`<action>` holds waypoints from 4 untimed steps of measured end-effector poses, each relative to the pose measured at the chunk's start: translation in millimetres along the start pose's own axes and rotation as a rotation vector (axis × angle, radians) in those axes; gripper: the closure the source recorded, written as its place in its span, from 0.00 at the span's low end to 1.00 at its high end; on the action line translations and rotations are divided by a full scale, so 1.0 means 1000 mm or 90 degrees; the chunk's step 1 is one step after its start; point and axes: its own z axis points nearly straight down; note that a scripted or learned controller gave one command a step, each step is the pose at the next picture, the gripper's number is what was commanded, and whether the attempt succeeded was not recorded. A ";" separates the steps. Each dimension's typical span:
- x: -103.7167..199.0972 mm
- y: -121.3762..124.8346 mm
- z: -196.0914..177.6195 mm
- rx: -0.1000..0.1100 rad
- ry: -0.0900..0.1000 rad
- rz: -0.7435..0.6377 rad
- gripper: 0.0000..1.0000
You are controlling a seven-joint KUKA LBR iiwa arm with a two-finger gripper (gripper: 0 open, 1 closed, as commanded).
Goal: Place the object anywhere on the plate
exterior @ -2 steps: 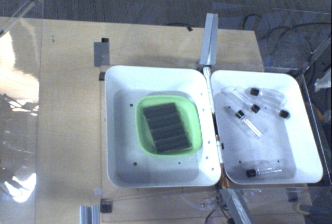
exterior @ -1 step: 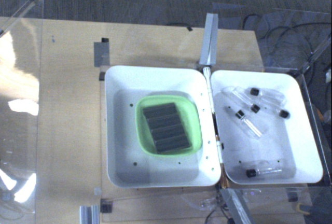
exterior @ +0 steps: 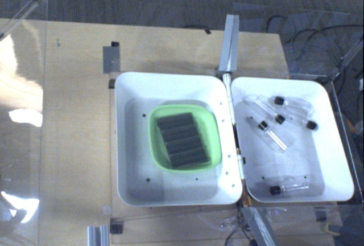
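We see a dark ridged block (exterior: pixel 181 140) lying on the green plate (exterior: pixel 154 138) in the left bin (exterior: pixel 126 142). We cannot tell the pincer's state.

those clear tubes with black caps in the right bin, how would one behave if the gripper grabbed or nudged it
The clear tubes look round and smooth, so one would probably roll when nudged and might slip from a pinch. They seem thin and see-through, likely light and perhaps fragile. Several lie close together, so neighbours may shift.
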 end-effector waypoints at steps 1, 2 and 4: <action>-0.003 0.004 0.000 0.000 0.000 0.078 0.00; -0.005 0.006 0.000 0.001 0.000 0.158 0.00; -0.006 0.006 0.000 0.000 0.000 0.313 0.00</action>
